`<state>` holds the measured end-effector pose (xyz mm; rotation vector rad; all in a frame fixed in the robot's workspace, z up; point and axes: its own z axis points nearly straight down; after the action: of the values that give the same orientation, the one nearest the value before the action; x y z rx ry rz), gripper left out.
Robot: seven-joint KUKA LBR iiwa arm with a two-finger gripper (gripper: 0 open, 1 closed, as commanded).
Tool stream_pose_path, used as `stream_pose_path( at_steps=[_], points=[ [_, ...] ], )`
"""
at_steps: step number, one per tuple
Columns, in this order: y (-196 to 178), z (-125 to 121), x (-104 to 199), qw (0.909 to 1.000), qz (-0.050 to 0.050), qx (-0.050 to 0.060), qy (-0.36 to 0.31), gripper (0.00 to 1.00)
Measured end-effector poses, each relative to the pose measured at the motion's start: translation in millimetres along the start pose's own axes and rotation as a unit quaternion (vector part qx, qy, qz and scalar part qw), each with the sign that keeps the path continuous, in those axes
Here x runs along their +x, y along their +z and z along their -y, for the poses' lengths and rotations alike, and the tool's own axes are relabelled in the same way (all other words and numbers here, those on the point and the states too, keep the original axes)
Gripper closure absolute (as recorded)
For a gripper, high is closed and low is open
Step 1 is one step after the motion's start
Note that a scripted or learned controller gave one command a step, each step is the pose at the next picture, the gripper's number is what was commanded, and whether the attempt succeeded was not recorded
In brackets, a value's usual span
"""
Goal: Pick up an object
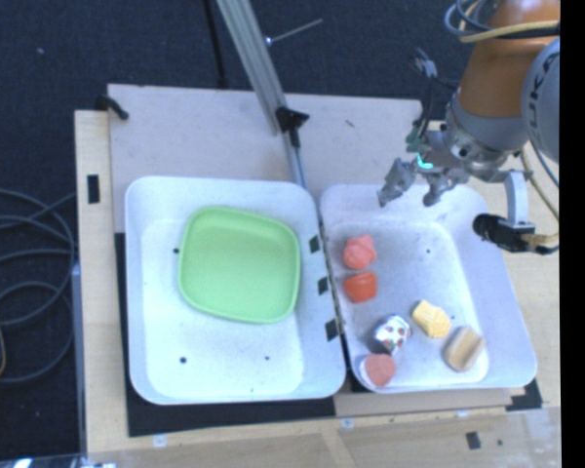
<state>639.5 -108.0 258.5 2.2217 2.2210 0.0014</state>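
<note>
Pink round piece (378, 368) sits at the right bin's (487, 261) 7 o'clock corner.
Tan oblong piece (463, 348) at 5 o'clock points toward 1; claw (410, 190), fingers spread, holds nothing at 12.

The gripper (410, 189) hangs over the far edge of the right bin (492, 291), fingers spread, nothing between them. Below it lie two red pieces (360, 252), a yellow piece (430, 318) and a tan one (463, 348). A green plate (240, 264) sits in the left bin (156, 359).
</note>
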Motion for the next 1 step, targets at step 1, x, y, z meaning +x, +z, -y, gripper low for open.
stream_pose_path(
  at_steps=[1],
  points=[
    [0.0,0.0,0.0,1.0000,0.000,0.000,0.000,0.00]
  ],
)
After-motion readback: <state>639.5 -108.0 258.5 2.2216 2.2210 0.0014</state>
